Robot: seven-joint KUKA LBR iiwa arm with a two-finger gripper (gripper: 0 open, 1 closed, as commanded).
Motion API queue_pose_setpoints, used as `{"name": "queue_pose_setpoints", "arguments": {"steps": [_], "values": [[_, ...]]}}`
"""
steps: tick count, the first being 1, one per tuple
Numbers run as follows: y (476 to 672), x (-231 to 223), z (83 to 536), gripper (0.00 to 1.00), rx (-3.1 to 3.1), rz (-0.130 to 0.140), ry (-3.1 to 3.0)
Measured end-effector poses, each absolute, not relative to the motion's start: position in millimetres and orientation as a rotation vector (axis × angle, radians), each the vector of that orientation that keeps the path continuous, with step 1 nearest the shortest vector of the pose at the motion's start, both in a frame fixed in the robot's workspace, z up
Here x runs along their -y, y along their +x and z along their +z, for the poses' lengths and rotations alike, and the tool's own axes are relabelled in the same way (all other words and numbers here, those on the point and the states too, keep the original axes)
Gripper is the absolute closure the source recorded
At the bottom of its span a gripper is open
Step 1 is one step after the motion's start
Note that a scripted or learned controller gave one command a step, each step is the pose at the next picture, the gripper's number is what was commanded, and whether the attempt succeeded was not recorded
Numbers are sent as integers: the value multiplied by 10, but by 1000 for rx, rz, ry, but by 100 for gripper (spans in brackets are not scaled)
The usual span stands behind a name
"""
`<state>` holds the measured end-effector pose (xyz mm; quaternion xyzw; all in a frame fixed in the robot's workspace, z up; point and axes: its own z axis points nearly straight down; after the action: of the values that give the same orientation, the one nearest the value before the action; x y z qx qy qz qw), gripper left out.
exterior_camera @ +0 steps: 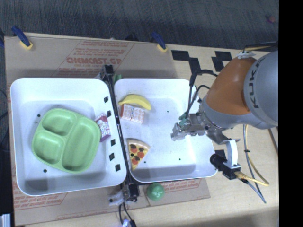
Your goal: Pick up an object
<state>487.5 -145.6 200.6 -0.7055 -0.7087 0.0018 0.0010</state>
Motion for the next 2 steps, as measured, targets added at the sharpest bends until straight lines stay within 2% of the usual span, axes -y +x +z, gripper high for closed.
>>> {"name": "queue_pose_setpoints", "arguments": {"steps": [1,2], "values": [[4767,1414,2098,100,2227,3,-2213],[4771,1296,2004,100,2229,2,-2212]]}}
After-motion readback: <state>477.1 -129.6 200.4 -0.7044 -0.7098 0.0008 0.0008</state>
